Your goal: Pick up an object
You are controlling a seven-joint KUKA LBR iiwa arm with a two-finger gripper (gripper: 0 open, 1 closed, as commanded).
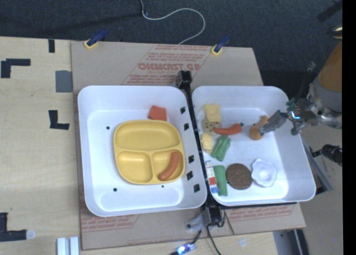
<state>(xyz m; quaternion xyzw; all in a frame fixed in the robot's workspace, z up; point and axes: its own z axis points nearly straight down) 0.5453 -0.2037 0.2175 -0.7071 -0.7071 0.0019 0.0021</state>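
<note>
Reaching in from the right, the tool (271, 123) hangs over the right bin (295, 153) near its right wall; whether it is open or closed I cannot tell. A small tan piece (256, 132) lies just left of its tip, perhaps touching. A red pepper (228, 130) lies further left, its long axis across the bin. Open floor lies below; the wall crowds the right.
</note>
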